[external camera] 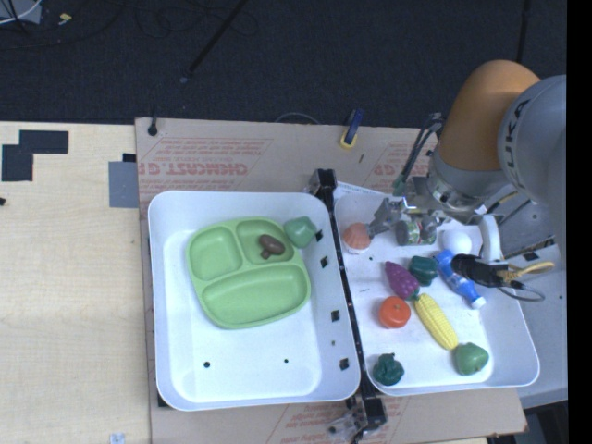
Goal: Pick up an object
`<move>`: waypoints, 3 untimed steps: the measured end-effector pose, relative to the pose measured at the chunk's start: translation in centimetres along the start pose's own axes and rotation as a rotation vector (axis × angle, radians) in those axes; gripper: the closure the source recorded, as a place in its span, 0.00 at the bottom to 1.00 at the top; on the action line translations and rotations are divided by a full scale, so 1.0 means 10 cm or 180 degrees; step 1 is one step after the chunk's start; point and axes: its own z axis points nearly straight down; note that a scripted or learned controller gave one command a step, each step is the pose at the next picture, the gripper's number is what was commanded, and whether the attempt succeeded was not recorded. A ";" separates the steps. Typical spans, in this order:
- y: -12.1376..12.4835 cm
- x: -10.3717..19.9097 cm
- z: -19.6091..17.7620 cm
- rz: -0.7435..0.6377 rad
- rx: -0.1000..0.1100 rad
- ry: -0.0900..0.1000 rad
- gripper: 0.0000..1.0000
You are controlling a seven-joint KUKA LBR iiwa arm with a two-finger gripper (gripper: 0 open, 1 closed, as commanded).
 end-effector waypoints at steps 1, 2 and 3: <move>-0.07 0.08 0.52 0.0013 0.0002 0.0002 0.00; -0.08 0.09 0.91 0.0008 -0.0001 -0.0001 0.00; -0.08 0.08 0.78 0.0024 -0.0009 0.0000 1.00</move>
